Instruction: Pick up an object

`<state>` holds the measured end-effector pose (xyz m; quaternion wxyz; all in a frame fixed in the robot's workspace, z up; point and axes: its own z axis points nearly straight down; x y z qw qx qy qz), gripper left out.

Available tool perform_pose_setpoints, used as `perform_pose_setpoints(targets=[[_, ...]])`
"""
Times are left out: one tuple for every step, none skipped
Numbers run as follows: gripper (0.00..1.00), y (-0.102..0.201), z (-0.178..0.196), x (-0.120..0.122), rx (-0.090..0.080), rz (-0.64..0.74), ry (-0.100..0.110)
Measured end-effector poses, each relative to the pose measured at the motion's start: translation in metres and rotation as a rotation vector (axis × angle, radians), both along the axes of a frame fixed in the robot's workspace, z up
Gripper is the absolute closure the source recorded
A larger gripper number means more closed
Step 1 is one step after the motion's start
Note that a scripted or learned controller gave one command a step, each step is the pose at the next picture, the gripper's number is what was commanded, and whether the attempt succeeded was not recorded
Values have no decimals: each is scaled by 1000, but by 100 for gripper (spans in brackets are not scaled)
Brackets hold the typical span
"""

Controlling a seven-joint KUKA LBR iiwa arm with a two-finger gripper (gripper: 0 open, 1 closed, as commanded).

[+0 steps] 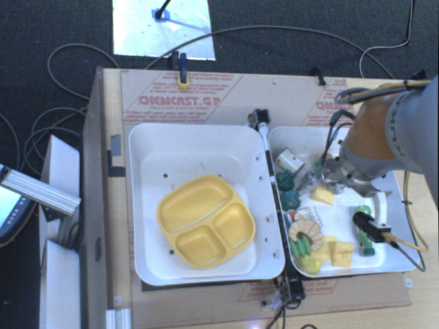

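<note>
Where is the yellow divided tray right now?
The yellow divided tray lies in the left bin, toward its front middle, tilted diagonally. The small items and the arm's pincer are across the divider in the right bin.

You can read red print on the clear sheet (pixel 206 98) covering the bench behind the two bins: "CHEMCAST GP" in large letters, with a smaller line beneath it too fine to make out. The same red lettering repeats toward the right corner, cut off by the arm (pixel 391 132).
</note>
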<state>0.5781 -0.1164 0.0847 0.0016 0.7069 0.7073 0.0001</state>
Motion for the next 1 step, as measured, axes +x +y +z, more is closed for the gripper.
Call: perform_pose_setpoints(targets=[[100,1,17,5,1,3,-13]])
